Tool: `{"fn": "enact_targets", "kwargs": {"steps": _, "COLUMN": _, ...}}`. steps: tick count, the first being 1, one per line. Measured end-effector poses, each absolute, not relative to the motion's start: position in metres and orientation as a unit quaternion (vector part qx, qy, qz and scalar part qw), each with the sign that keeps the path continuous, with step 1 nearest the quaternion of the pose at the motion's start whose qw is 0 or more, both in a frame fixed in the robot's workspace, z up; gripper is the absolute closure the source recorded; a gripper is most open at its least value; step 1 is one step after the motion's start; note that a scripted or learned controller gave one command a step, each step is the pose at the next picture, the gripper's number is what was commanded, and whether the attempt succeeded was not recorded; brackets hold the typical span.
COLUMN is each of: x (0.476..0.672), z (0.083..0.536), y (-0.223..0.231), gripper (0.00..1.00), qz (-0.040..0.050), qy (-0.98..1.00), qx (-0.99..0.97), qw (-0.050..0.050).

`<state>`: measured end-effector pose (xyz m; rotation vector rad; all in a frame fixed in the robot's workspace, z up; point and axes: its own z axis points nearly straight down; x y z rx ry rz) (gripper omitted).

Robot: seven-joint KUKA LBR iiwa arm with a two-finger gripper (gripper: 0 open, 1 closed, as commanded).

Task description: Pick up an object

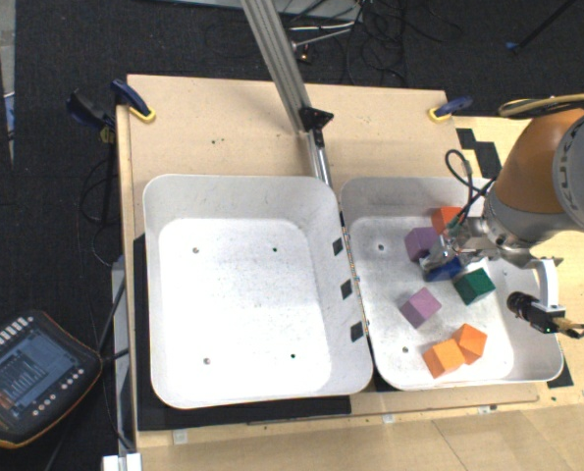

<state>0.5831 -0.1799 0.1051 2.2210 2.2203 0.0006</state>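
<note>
Gripper (447, 251): low in the right bin, among the blocks near its upper right; cannot tell whether open, closed or grasping anything.
Arm (542, 180): grey with an orange band, reaching in from the right, bulk over the right bin's far corner.
Blue block (443, 268): right at the gripper, partly hidden under it.
Purple block (421, 242): just left of the gripper, touching or nearly touching the blue block.
Orange piece (446, 217): just above the gripper, partly covered by the arm.
Green block (474, 286): just below and right of the gripper.
Second purple block (421, 306): below the gripper, near the bin's middle.
Two orange blocks (456, 350): side by side at the bin's lower right, well apart from the gripper.
Right bin (380, 356): shallow, white, speckled.
Left bin (242, 283): shallow, white, touching the right bin along one edge.
Bench (223, 126): bare tan board, clamps at the far corners.
Room: dark floor, cables at top, pendant (25, 376) at lower left.
</note>
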Motion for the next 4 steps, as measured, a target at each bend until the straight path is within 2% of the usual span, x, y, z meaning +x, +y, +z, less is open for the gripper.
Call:
{"fn": "enact_targets", "kwargs": {"steps": 3, "x": 0.592, "z": 0.285, "y": -0.178, "gripper": 1.0, "qz": 0.0015, "qy": 0.708, "qx": 0.706, "qw": 0.003}}
{"fn": "enact_targets", "kwargs": {"steps": 4, "x": 0.586, "z": 0.287, "y": -0.124, "gripper": 1.0, "qz": -0.0004, "qy": 0.709, "qx": 0.705, "qw": 0.0}}
